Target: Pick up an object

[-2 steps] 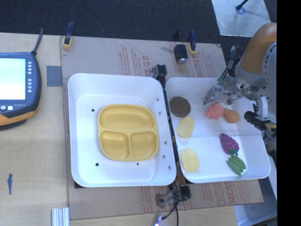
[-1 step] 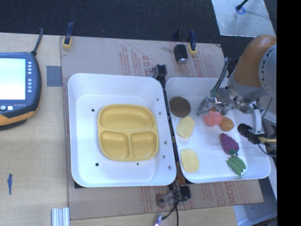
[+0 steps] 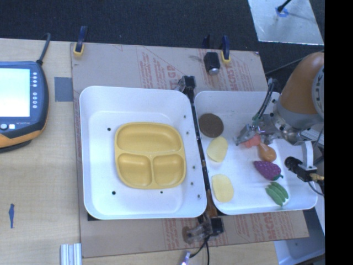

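Observation:
The right bin (image 3: 237,101) holds several toy foods: a brown disc (image 3: 210,125), two pale yellow pieces (image 3: 217,149) (image 3: 222,187), a purple bunch (image 3: 267,170), a green pod (image 3: 277,193), an orange-brown piece (image 3: 267,152) and a small red-orange piece (image 3: 251,143). My gripper (image 3: 248,134) is low over the middle of this bin, directly above and against the red-orange piece. Its metal tip hides part of that piece. The arm's orange band (image 3: 302,84) shows at the right edge.
The left bin (image 3: 94,148) carries a yellow divided tray (image 3: 150,154). A teach pendant (image 3: 19,101) lies on the bench at far left. Clamps (image 3: 212,62) and a black divider (image 3: 197,142) sit between and behind the bins.

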### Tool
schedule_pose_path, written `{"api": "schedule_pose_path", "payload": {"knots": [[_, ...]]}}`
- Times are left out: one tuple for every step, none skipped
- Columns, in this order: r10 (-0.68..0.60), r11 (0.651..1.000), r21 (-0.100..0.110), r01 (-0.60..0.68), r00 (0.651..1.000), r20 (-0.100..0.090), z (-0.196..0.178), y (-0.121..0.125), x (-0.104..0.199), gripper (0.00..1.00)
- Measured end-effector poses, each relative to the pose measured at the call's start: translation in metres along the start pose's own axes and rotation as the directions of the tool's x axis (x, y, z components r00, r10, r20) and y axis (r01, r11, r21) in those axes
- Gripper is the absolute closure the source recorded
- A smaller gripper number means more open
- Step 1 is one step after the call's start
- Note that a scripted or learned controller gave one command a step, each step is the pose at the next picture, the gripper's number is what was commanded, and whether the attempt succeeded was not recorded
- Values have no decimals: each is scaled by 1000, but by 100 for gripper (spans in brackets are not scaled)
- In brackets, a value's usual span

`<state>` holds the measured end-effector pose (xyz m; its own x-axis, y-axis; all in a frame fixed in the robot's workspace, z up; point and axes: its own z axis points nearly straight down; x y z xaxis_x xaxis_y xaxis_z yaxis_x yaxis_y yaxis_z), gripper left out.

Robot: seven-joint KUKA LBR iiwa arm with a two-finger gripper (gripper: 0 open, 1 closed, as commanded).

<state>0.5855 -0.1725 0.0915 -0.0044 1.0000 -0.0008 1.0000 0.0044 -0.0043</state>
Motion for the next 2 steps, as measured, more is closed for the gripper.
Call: {"api": "schedule_pose_path", "payload": {"knots": [[-2, 1000, 0, 2, 1000, 0, -11, 0, -1, 100], [-2, 1000, -7, 2, 1000, -2, -111, -12, 66, 100]]}}
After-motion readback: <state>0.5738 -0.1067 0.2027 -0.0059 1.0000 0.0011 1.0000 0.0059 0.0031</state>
